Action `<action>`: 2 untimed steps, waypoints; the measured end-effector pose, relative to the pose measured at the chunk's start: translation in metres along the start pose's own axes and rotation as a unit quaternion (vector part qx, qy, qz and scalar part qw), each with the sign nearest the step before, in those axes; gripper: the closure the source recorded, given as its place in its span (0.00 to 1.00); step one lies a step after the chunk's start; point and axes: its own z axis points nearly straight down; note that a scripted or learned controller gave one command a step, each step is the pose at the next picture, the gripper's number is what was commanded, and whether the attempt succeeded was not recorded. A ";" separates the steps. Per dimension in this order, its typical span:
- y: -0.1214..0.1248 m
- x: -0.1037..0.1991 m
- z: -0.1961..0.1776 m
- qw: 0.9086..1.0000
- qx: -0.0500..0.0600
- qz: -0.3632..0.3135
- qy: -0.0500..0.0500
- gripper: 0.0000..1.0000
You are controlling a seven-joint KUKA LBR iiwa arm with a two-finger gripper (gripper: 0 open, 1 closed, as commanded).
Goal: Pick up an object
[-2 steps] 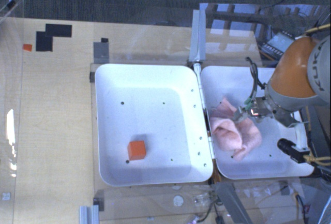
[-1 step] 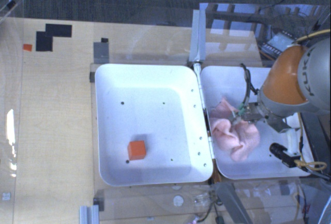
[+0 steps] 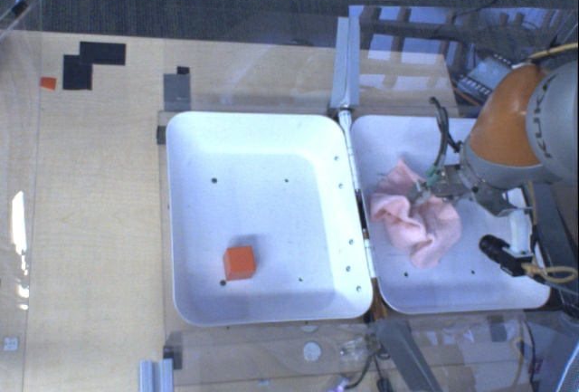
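One crumpled pink cloth [image 3: 416, 220] is lying directly under the two-finger claw [image 3: 427, 190] in the right white bin [image 3: 470, 286]; whether it is spread or pinching, I cannot tell. Grasping seems underway, lifting coming next. Well left, a small orange block [image 3: 240, 262] is sitting in the left white bin [image 3: 262, 146].

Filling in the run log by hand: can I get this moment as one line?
arm: over right bin | gripper: down at pink cloth, grasp unclear | orange block: left bin, untouched
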 end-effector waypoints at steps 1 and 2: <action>-0.006 -0.002 -0.001 0.991 -0.001 -0.136 -0.001 0.00; 0.013 0.017 0.000 0.997 0.000 -0.074 0.000 0.00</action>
